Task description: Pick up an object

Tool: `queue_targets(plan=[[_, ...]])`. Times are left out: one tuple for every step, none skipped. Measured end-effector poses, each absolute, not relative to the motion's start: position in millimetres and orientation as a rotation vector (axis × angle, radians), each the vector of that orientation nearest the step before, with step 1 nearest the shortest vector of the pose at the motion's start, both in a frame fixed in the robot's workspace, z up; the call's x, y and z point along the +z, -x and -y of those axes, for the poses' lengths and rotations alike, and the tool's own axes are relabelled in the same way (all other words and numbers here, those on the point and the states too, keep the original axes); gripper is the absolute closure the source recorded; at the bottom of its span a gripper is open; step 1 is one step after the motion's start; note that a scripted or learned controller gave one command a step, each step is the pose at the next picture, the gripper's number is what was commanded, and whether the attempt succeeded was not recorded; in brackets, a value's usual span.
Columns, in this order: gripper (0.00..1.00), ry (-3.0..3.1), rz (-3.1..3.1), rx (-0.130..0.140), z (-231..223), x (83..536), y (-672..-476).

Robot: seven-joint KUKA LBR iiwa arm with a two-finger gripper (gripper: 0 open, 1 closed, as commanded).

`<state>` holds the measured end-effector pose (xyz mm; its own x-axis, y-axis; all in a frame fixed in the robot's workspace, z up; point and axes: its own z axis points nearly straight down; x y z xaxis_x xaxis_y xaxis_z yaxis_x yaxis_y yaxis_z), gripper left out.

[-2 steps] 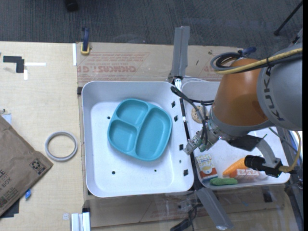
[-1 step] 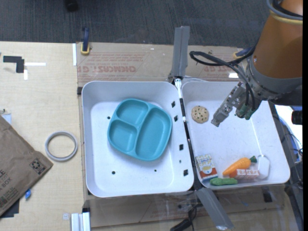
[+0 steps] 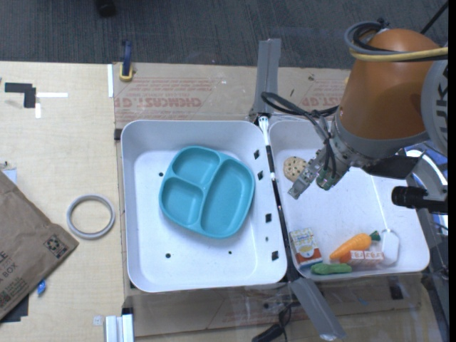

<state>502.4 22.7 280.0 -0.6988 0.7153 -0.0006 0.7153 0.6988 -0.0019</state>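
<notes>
My gripper hangs over the left part of the right bin, open, with nothing between its fingers. A round speckled cookie lies just to the left of the fingertips, near the bin's far left corner. Along the front edge of that bin sit a small carton, an orange carrot, a green pea pod and a white piece. A teal divided plate lies in the left bin.
The arm's orange and grey body looms over the far right of the right bin. A tape ring and a cardboard box lie on the bench left of the bins.
</notes>
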Motion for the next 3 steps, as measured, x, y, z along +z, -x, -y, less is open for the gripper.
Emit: queue_targets(plan=[[1.0, 1.661, 2.668, 0.003, -48, 389, -488.8], [1.0, 1.376, 2.824, 0.003, -8, 328, -478.5], [1.0, 1.836, 2.55, 0.004, -92, 316, -548.1]])
